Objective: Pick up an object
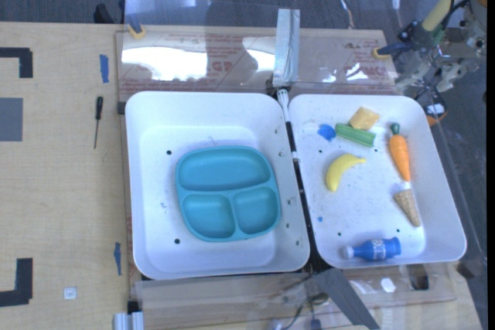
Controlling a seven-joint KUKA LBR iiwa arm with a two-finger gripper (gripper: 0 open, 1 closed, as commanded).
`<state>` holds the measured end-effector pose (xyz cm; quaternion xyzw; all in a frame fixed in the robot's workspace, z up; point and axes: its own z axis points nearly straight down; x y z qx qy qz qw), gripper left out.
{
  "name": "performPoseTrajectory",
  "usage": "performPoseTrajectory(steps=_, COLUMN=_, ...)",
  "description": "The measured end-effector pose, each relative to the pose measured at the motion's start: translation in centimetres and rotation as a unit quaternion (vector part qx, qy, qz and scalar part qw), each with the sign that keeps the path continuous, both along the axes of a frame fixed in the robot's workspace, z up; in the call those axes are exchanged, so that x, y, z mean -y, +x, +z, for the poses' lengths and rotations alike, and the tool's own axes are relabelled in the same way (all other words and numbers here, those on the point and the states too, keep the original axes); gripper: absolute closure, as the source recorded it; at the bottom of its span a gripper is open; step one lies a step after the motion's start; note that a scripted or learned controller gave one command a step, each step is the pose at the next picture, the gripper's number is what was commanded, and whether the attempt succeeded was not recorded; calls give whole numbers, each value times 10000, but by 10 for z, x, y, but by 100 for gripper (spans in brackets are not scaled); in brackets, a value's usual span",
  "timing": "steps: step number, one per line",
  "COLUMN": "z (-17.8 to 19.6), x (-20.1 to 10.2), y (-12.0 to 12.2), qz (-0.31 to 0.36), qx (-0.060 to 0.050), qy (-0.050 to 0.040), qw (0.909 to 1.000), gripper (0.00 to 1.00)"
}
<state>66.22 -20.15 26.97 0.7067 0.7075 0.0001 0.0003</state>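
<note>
One gripper hovers beyond the right bin (upper corner).

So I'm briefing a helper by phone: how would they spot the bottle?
Look at the right-hand white bin, the one with the toy food. Along its near edge lies a small bottle on its side. It is the one blue-and-white thing there, below the ice cream cone.
</note>
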Motion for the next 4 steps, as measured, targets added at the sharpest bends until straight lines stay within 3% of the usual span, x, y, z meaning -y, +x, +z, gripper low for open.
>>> performPoseTrajectory(steps=1, z=-164, x=-27, y=-70, qz=-325, qx=-60, qy=14, qw=9995, gripper=0)
performPoseTrajectory(steps=2, z=-168, x=-8, y=-20, qz=-224, qx=-241, qy=104, qw=9994, gripper=0)
performPoseTrajectory(steps=3, z=-127, x=-47, y=-1, qz=-576, qx=19, qy=4, qw=9983, gripper=0)
performPoseTrajectory(steps=4, z=-175, x=-3, y=-15, qz=-586, qx=20, qy=12, qw=9983, gripper=0)
